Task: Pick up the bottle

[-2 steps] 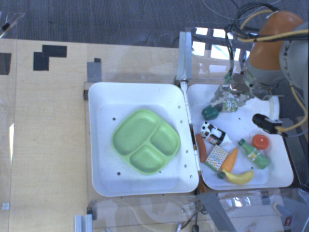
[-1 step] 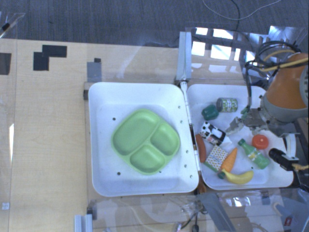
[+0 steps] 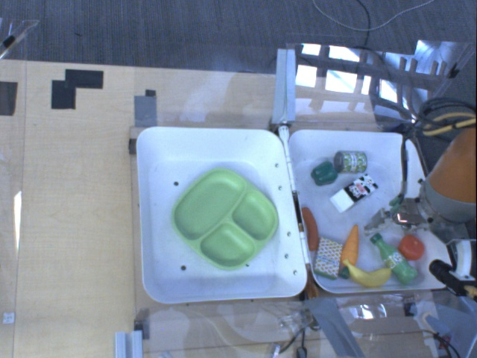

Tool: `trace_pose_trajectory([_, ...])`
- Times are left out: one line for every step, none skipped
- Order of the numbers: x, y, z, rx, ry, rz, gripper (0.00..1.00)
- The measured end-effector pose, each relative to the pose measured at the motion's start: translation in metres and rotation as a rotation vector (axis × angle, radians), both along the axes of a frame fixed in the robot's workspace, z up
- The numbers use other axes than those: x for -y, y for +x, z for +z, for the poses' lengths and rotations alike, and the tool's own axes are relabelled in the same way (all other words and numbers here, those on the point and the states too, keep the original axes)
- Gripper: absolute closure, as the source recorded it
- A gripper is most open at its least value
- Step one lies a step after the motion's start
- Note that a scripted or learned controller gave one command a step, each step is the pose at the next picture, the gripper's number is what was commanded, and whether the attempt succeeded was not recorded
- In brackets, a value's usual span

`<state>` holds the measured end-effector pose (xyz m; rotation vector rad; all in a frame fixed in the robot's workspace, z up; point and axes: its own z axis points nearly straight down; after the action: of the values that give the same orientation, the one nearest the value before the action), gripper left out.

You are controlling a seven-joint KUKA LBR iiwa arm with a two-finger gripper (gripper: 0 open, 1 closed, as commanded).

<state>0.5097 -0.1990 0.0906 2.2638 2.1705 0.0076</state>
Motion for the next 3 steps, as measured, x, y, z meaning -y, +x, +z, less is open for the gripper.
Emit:
trace_pose_trajectory([-0.001,0.003,0.009,0.004,0.001,0.001,1.00])
trace_pose_trajectory([-0.001,0.003,0.009,0.003,0.001,0.000,0.00])
trace_pose_trajectory([0.002,-0.015,-0.002,0.011,-0.006,0.255,0.00])
